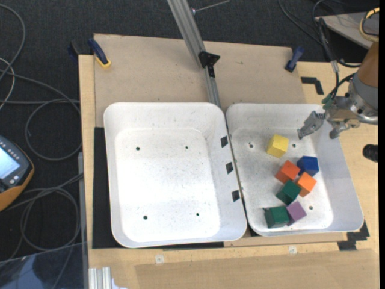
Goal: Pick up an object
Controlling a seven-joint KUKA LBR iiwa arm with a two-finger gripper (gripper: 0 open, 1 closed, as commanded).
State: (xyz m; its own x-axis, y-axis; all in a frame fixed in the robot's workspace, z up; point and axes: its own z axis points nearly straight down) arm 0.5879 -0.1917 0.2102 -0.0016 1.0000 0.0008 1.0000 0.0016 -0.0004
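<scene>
The right bin (252,161) holds several small blocks. A yellow block (278,145) lies apart near the middle. Below it cluster a red-orange block (288,171), a blue block (308,164), an orange block (306,183), two green blocks (289,192) (277,215) and a purple block (296,211). My gripper (322,127) hangs over the bin's upper right part, up and to the right of the yellow block. Its two fingers are spread, and nothing sits between them.
The left bin (162,173) lies beside the right one on the wooden bench. A slanted metal pole (192,35) rises from between the bins at the back. Blue clamps (100,53) (294,59) grip the board's far corners.
</scene>
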